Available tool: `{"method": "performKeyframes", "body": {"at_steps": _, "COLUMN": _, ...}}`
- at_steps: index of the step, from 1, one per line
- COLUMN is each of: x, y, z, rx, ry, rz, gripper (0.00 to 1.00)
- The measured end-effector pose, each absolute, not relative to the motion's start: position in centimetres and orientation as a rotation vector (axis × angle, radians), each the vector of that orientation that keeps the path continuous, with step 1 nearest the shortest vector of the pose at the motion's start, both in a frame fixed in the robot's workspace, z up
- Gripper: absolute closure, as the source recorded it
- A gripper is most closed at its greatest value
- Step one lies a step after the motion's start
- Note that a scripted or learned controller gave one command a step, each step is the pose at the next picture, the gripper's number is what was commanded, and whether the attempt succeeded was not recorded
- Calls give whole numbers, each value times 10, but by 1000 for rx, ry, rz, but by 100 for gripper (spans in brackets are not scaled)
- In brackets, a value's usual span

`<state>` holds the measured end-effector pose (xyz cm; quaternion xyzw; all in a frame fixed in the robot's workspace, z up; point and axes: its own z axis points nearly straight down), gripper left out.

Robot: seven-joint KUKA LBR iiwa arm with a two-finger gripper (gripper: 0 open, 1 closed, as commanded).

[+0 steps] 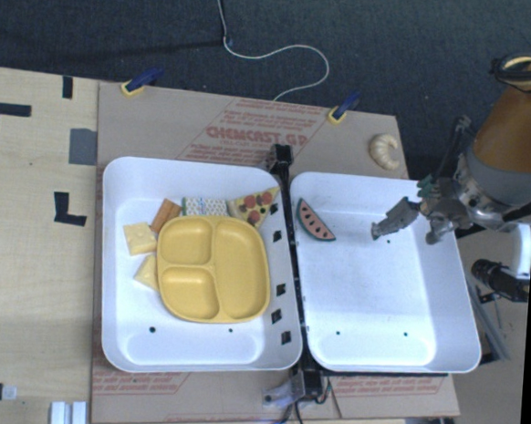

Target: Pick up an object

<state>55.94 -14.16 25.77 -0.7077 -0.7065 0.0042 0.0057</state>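
While the arm reaches in from the right, the gripper hangs over the far right part of the right bin, with its two fingers spread apart and nothing between them. A watermelon slice lies in the far left corner of this bin, well apart from the gripper. In the left bin a yellow tray lies, with several small food pieces just beside it.

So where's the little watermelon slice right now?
The watermelon slice lies in the right bin, up in its far left corner beside the divider between the two bins. The gripper hangs to its right, apart from it.
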Motion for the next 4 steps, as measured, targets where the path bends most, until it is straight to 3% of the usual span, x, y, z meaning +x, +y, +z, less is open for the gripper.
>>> {"method": "performKeyframes", "body": {"at_steps": 1, "x": 562, "y": -142, "z": 264, "rx": -2219, "ry": -2222, "rz": 2, "gripper": 0}}
{"method": "performKeyframes", "body": {"at_steps": 4, "x": 567, "y": -155, "z": 102, "rx": -2217, "ry": -2219, "rz": 7, "gripper": 0}}
